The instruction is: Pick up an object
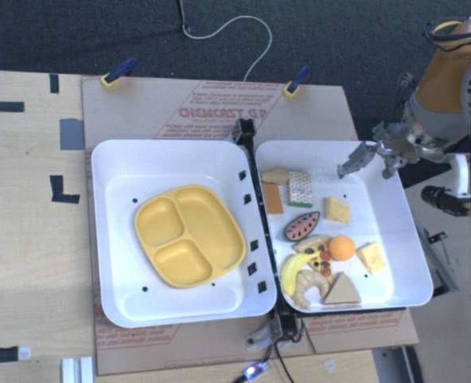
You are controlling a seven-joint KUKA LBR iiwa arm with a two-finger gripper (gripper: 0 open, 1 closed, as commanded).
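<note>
1. The pincer (373, 163) hovers over the far right corner of the right bin (395, 238), fingers spread apart, nothing between them (a ready stance, by my reading).
2. The toy food sits below and left of it: the yellow cheese cube (337, 210) is nearest, the orange (342, 247) and banana (293, 268) farther toward the near rim.
3. Everything is heaped in one bin, so any piece is a candidate.
4. Well off to the pincer's left, the yellow tray (189, 235) lies alone in the left bin (116, 214), likely a drop spot.
</note>
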